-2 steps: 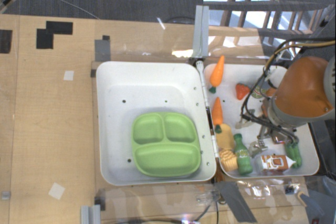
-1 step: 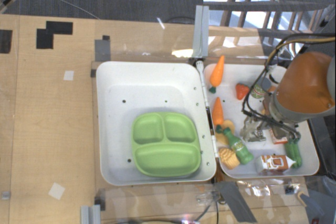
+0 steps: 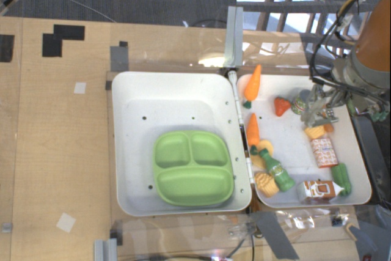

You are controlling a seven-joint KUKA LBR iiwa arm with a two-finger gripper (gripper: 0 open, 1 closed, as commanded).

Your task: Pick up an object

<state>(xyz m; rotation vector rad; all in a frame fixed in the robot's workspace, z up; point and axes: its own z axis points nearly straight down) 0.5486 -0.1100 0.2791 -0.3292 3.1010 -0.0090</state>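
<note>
Camera view, as we read it, has the grey two-finger gripper low over the right-hand shallow white bin, its tip just above a small yellow block; we cannot tell how far it is parted or whether it grips anything. Beside it lie a red pepper-like toy and a greenish round piece. Below the block sits a red-and-white packet, then a brown-and-white carton and a dark green pickle-shaped toy; their printing is too small for us to read. Two orange carrots and a green bottle lie along the bin's left side. The left white bin holds a green divided plastic plate.
</note>
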